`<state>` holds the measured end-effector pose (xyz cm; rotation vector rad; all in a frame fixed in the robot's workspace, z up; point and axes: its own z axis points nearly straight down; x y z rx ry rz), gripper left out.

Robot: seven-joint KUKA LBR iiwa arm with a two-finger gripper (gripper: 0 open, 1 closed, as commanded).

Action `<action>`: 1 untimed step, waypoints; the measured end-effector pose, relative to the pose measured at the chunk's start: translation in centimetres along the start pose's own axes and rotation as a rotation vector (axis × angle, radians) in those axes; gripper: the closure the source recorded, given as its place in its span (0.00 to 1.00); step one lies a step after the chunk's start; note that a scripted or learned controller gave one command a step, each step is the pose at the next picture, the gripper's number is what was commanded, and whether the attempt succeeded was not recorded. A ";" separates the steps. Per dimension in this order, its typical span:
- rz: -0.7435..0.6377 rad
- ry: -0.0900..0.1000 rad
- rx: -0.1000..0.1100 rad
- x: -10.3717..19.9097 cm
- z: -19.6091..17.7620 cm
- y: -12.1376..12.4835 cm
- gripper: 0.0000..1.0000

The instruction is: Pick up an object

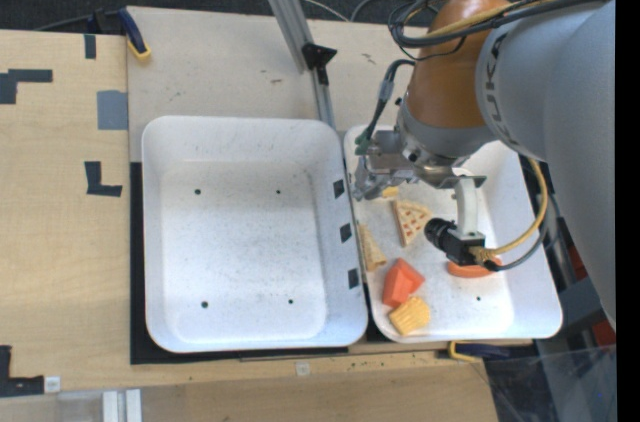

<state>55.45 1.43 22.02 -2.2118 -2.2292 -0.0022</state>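
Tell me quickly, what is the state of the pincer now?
Pincer: low at the right bin's left edge; open or closed cannot be told.

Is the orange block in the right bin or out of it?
In. The orange block lies on the right bin floor near its front-left corner, beside a yellow piece.

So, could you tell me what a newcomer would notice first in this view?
Most likely the big grey arm with its orange band, reaching in from the right and hanging over the right bin. Next, the small bright items in that bin: an orange block, a yellow piece and a waffle-like wedge. The left bin sits beside it.
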 end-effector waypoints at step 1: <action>0.000 0.000 0.001 5.4 -1.4 0.4 1.00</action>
